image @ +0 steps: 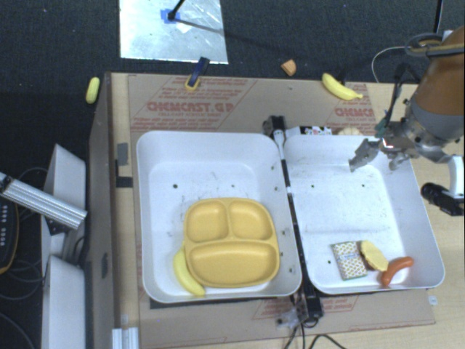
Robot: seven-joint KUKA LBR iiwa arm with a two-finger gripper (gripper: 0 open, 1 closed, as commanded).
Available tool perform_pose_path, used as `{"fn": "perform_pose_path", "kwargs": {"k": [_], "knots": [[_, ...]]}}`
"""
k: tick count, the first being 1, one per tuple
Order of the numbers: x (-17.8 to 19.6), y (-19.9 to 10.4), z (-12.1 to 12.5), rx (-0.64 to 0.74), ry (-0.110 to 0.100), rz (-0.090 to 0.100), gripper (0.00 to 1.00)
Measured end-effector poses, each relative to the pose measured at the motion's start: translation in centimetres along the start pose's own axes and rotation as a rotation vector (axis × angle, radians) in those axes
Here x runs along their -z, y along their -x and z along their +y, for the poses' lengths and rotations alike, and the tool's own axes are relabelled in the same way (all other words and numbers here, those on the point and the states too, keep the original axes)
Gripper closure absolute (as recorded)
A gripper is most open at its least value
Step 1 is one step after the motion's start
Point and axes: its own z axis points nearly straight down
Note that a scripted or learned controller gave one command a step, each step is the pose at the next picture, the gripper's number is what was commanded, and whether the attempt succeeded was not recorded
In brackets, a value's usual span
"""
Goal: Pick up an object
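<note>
My gripper (377, 158) hangs over the far right part of the right bin (327, 209), fingers spread open with nothing between them. Well below it, in that bin's near right corner, lie a small patterned square pack (349, 259), a yellow slice-shaped piece (373, 255) and an orange sausage (396, 269), all close together. The left bin (211, 158) holds a yellow divided plate (231, 242) with a yellow banana (187, 273) against its near left edge.
On the cardboard behind the bins lies another banana (339, 86). An orange bit (289, 67) and a yellow piece (92, 89) lie on the floor beyond. A black divider (287, 187) runs between the bins. A foil sheet (173, 19) lies at the back.
</note>
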Motion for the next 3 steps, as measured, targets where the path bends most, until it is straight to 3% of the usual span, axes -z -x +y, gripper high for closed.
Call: {"fn": "perform_pose_path", "kwargs": {"k": [1,2,3], "knots": [[-9.4,6.6,4.6,-0.001,-0.003,0.002,0.0],[-14.1,6.4,7.4,0.003,-0.002,0.004,0.0],[-12.9,6.4,7.5,0.007,0.004,0.0,1.0]]}}
